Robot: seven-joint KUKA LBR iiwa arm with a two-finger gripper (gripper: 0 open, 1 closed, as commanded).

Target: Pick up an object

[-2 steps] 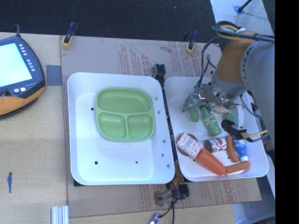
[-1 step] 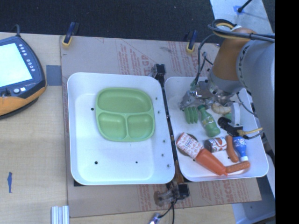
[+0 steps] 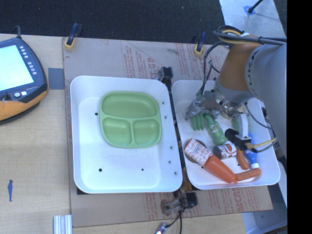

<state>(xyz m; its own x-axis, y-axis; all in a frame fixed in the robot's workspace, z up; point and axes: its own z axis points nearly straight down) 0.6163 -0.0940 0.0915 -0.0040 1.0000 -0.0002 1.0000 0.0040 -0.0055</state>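
Observation:
My gripper hangs low over the back left part of the right bin, its dark fingers just above a green ridged object. Beside that lies a green bottle. Nearer the front of this bin lie a brown and white packet, an orange carrot, a sausage and a dark can. I see nothing clearly held between the fingers.
The left bin holds a green divided plate. A tablet pendant lies on the bench at the far left. Clamps sit at the board's back edge. The grey arm covers the right bin's back right part.

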